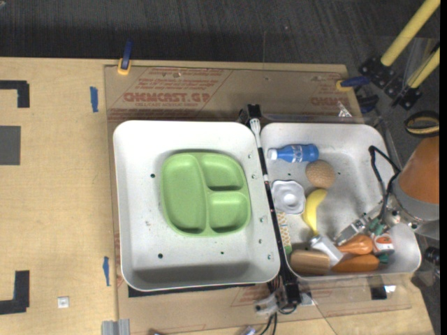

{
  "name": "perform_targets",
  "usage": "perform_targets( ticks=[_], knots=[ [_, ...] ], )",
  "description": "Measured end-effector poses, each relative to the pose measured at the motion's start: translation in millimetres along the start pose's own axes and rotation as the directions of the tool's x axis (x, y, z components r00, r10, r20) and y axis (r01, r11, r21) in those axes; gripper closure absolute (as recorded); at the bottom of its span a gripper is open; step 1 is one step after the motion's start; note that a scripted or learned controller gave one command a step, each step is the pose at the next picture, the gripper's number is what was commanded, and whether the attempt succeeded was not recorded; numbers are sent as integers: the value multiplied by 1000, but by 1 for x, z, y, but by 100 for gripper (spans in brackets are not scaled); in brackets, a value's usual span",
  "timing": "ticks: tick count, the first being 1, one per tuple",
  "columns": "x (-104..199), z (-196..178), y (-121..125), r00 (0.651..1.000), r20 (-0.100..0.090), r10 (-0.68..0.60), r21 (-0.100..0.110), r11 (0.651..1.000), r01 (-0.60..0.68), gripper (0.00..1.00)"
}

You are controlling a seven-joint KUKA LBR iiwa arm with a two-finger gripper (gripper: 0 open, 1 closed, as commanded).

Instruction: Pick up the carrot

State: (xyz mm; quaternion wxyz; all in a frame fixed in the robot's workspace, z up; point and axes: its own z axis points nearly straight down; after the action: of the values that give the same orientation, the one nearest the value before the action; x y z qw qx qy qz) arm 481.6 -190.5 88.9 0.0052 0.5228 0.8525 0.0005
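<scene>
The orange carrot (357,245) lies near the front right corner of the right bin (349,142). A longer orange piece (360,262) lies just in front of it, touching it. My gripper (355,229) reaches in from the right and sits low over the carrot's back edge, its metal tips right at the carrot. The arm's orange band (426,173) hangs over the bin's right rim. The carrot rests among the other items on the bin floor and is not lifted.
The right bin also holds a blue bottle (293,153), a brown egg-shaped item (320,174), a white cup (287,195), a banana (313,209) and a brown bread roll (309,261). A green divided plate (206,191) sits in the left bin (140,208).
</scene>
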Motion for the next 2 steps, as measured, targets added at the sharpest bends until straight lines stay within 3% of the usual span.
perform_targets(
  ticks=[1,2],
  knots=[
    [-5,-12,3,1000,19,4,-13,1000,-4,100],
    [-4,-12,3,1000,18,3,-12,1000,-3,0]
  ],
)
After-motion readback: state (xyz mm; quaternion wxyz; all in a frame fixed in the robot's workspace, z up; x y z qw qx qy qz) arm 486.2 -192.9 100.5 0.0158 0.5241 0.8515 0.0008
